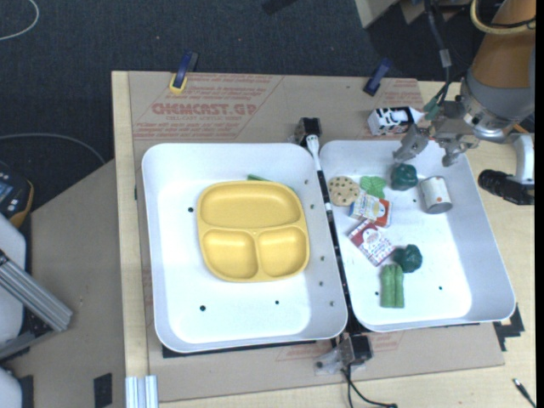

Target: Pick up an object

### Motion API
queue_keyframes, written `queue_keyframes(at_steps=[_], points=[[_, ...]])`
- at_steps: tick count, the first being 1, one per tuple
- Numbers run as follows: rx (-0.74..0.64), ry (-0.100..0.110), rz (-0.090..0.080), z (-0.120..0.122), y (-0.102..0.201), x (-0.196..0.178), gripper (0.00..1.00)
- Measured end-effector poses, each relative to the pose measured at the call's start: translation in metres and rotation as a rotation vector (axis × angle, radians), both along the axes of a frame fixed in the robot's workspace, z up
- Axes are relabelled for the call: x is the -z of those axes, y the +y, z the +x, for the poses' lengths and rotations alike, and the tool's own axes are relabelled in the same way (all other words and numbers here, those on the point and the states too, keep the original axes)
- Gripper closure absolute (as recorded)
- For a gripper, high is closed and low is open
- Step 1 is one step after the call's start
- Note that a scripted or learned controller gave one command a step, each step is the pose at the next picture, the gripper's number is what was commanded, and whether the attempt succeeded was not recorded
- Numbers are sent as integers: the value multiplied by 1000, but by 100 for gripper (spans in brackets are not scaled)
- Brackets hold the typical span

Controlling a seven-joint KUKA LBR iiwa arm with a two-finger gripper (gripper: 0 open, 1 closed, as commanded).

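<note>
The left shallow white bin [170, 304] holds a yellow three-compartment plastic plate [252, 229], with a green sliver showing at the plate's far edge; the right shallow white bin [476, 253], beside it, holds the small things: a silver metal can [434, 194], a green cylinder [391, 285], a red-and-white packet [371, 245], a dark green lump [409, 257], a round speckled cookie [342, 190]; the gripper [433, 146], fingers spread apart, hovers at this bin's far edge, just above a dark green round object [404, 176], holding nothing.
</note>
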State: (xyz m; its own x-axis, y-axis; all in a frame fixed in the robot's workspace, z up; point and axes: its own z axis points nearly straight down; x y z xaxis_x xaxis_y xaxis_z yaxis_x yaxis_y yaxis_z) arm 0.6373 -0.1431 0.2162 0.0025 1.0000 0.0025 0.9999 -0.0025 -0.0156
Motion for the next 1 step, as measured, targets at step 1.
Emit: queue_keyframes(at_steps=[1], points=[[-3, -15, -2, 3, 0, -9, 0]])
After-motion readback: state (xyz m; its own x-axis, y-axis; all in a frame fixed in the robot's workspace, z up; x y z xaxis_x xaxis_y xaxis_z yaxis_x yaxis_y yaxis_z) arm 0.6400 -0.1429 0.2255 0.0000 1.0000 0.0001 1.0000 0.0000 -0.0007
